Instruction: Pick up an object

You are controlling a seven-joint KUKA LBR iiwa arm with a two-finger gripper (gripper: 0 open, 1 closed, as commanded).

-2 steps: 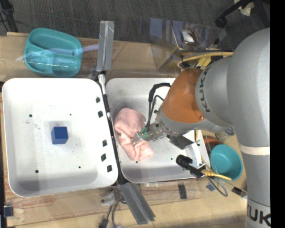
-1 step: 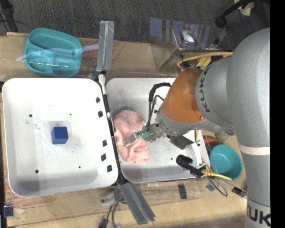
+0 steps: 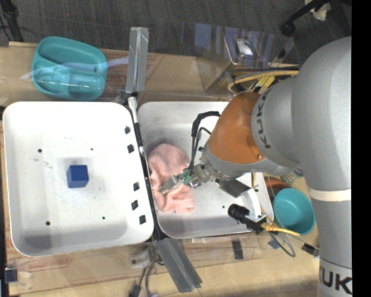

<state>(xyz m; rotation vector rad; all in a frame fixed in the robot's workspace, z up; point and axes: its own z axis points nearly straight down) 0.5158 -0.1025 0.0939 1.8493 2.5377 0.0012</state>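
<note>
The gripper was down in the right bin, its fingers resting on the pink cloth at the bin's nine o'clock side; whether they were apart or clamped on the cloth could not be told. The cloth lay on the bin floor, not yet lifted. A blue cube sat untouched in the left bin. The closing and lifting seemingly remained.

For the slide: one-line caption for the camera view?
KUKA arm's gripper down on a pink cloth in the right bin; blue cube alone in the left bin.
</note>
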